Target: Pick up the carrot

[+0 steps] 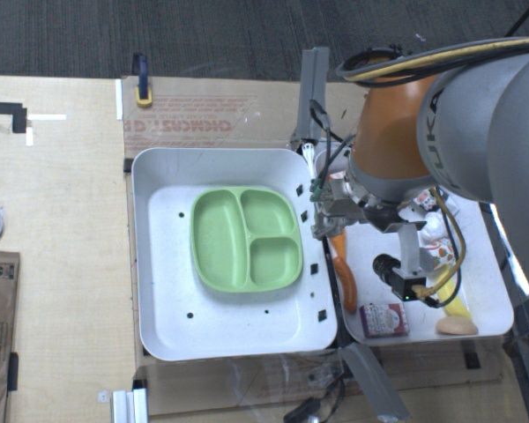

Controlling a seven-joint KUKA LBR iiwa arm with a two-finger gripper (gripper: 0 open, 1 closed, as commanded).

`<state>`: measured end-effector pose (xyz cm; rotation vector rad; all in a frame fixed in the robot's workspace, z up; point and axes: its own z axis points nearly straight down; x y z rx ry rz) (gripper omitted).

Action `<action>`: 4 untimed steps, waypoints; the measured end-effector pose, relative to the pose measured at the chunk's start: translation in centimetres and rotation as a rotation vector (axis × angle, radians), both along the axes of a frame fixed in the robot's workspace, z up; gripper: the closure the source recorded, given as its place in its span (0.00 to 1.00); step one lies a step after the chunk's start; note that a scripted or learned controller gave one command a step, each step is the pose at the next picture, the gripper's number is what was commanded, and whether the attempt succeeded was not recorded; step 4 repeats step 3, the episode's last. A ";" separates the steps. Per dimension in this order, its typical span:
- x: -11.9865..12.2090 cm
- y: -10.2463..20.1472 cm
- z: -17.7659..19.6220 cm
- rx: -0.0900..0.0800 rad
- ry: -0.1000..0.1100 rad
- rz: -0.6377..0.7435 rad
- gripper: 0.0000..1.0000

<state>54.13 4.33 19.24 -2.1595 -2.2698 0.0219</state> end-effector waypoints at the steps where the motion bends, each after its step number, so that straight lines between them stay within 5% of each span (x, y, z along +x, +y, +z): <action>1: 0.1 -0.1 0.5 -0.002 0.008 -0.002 1.00; 2: 1.7 2.2 0.0 0.003 -0.009 0.164 1.00; 3: 1.7 2.2 0.0 0.003 -0.009 0.165 0.00; 4: 1.7 2.2 0.0 0.003 -0.009 0.165 0.00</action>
